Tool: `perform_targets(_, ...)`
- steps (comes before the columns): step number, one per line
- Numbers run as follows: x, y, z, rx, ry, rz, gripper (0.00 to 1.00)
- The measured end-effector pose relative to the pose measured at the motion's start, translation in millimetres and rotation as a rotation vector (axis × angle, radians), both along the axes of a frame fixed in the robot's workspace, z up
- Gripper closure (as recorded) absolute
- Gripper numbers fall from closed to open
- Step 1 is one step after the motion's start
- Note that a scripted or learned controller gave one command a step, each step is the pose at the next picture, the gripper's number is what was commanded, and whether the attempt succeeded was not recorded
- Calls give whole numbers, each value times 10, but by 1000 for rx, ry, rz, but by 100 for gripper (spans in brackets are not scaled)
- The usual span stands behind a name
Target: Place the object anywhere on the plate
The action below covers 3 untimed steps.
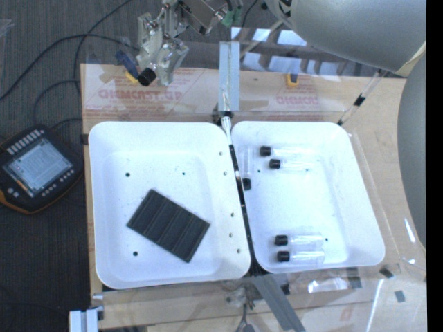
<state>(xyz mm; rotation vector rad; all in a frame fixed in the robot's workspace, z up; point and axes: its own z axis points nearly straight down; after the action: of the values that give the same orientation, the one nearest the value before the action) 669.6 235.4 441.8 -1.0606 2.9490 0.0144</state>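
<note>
A dark ridged rectangular plate (168, 225) lies flat and askew in the lower middle of the left bin (111, 151). Clear tubes with black caps lie in the right bin (346, 185): two near its back (284, 157) and two near its front (299, 248). My gripper (160, 50) hangs high over the back of the bench, behind the left bin and far from the plate and the tubes. A small round black part (146, 78) shows at its lower end; what it is cannot be made out.
A metal post (229, 75) stands upright at the back between the two bins. A teach pendant (36, 168) lies left of the bench. Cables trail above the gripper. The big grey arm body (353, 16) fills the upper right.
</note>
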Motion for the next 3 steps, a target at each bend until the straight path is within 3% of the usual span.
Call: perform_targets(3, 19, 48, 288, 22, -6, 0, 100)
